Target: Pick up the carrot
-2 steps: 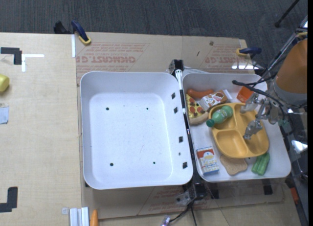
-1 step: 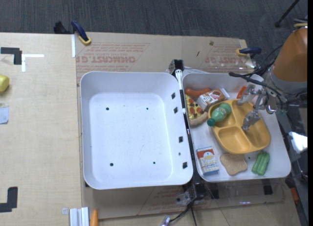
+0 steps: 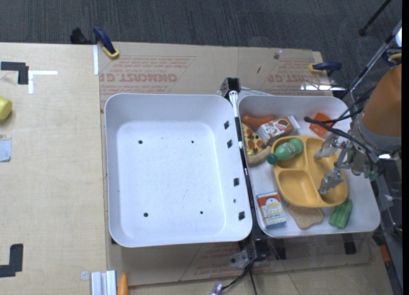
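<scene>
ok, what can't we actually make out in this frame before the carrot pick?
- Carrot: only an orange end shows; the pizza slice and small carton cover the rest.
- Hand: small and blurred over the yellow tray; finger state unreadable.
- Orange piece by the bin wall: crossed by cables, identity unclear.
- Box: label too small to read.

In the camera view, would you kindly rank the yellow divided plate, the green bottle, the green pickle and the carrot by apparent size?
1. Yellow divided plate, clearly the largest.
2. Green bottle.
3. Carrot and green pickle: these look about alike, and the carrot is partly hidden behind a carton, so I would not rank them.
</scene>
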You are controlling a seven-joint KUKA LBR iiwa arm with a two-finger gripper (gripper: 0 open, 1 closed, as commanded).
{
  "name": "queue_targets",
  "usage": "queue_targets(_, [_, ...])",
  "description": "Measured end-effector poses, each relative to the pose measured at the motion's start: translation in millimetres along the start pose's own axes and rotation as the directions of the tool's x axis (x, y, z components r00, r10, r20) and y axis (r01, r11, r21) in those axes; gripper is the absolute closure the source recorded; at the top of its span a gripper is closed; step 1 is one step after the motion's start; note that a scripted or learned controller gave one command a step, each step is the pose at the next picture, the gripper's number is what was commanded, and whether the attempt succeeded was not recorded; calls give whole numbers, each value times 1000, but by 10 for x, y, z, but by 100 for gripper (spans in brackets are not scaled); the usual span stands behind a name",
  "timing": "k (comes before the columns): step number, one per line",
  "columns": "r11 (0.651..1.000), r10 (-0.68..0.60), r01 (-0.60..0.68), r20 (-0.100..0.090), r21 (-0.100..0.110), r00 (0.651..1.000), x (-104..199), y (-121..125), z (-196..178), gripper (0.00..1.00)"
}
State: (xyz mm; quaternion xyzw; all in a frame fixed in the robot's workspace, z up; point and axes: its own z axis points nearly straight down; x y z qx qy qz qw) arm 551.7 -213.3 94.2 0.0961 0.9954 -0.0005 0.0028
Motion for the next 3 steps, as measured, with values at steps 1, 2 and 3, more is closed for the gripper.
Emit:
queue_targets(1, [985, -171, 171, 2, 0, 985, -48, -70, 3, 0])
queue_targets(2, [985, -170, 170, 9, 1, 985, -74, -64, -111, 100])
queue_targets(3, [985, -170, 170, 9, 0, 985, -74, -64, -111, 0])
